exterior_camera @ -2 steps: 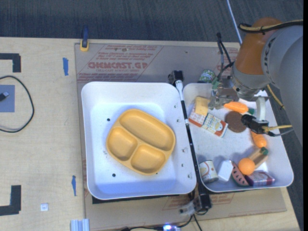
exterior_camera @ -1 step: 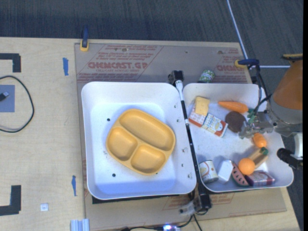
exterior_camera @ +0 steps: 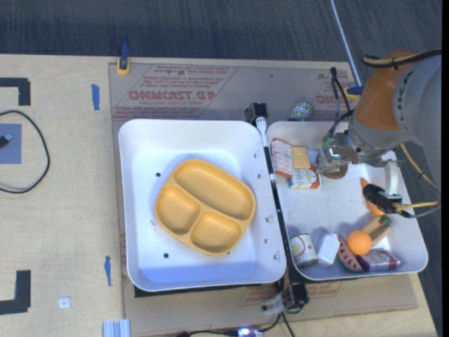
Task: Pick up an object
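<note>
My gripper (exterior_camera: 334,157) hangs low over the far part of the right bin (exterior_camera: 414,248), close to its back rim. Right under it lies a small brown round thing (exterior_camera: 337,172); whether the gripper touches it I cannot tell. Just left of the gripper lie a red and white packet (exterior_camera: 282,156), a yellow block (exterior_camera: 300,158) and a small carton (exterior_camera: 306,180). Along the bin's front edge sit a small can (exterior_camera: 302,248), a white block (exterior_camera: 327,248), a watermelon slice (exterior_camera: 346,258), an orange ball (exterior_camera: 359,242) and a purple packet (exterior_camera: 379,261).
The left bin (exterior_camera: 137,146) holds a yellow divided plate (exterior_camera: 204,206). A wooden stick (exterior_camera: 379,227) leans by the ball. A small green thing (exterior_camera: 302,109) lies outside, behind the right bin. The arm covers the right bin's far right corner.
</note>
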### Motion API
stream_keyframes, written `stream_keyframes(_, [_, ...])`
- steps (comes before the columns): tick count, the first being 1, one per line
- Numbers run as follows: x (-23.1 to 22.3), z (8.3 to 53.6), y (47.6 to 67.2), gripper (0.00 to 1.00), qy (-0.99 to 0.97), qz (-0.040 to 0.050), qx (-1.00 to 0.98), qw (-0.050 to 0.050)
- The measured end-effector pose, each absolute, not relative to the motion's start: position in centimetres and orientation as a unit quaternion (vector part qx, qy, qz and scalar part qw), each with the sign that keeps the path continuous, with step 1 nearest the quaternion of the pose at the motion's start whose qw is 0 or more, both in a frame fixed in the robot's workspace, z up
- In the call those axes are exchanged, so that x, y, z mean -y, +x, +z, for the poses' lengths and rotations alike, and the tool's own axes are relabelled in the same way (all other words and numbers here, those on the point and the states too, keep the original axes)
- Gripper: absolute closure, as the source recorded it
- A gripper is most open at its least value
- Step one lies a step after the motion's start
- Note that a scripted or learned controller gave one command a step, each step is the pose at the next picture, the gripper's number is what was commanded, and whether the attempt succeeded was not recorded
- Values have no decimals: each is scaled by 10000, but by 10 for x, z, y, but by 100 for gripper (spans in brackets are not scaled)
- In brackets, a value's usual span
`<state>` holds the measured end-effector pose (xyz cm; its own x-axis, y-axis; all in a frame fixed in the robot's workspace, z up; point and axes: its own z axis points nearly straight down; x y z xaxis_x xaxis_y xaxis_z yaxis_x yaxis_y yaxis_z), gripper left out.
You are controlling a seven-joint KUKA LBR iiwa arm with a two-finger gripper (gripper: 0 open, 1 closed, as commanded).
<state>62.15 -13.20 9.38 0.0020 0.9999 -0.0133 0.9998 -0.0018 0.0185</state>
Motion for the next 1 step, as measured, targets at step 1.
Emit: stream_keyframes(1, [185, 162, 546, 100, 7072, -2, -7070, 2])
